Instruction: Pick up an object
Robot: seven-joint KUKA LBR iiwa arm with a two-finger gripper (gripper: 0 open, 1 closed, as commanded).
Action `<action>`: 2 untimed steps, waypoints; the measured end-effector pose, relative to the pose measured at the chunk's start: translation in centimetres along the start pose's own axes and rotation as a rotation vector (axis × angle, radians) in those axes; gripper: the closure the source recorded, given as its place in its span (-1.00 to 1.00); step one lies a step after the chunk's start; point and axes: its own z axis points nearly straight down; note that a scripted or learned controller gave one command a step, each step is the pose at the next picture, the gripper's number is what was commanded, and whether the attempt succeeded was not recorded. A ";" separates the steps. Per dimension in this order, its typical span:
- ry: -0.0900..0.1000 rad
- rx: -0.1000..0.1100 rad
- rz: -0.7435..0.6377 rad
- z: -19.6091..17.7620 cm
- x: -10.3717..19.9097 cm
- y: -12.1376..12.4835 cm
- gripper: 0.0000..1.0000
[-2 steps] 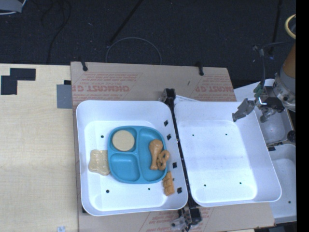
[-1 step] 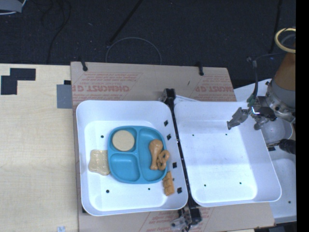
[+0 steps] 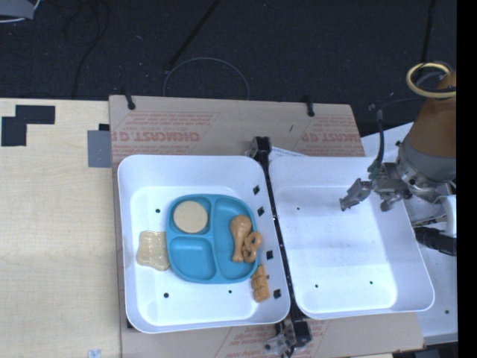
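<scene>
Reaching has barely begun: the end effector [image 3: 367, 195] hangs over the right bin [image 3: 350, 289], well apart from the blue tray [image 3: 195, 259], and I cannot tell how it is set. Nothing is grasped yet. Next, I judge, it must cross to the left bin [image 3: 141, 304] holding that tray. On the tray lie a round cracker [image 3: 189, 216] and a pretzel [image 3: 244, 239]; a biscuit [image 3: 153, 249] touches its left edge, a small pastry [image 3: 259, 283] sits just beside its lower right corner.

Dark carpet floor [image 3: 223, 28] fills the top of the frame, crossed by thin black cables [image 3: 205, 69]. A pale wood tabletop [image 3: 52, 237] spans the left, with cardboard [image 3: 223, 129] at centre.
</scene>
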 end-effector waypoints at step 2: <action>0.000 -0.002 0.003 5.0 0.2 0.3 1.00</action>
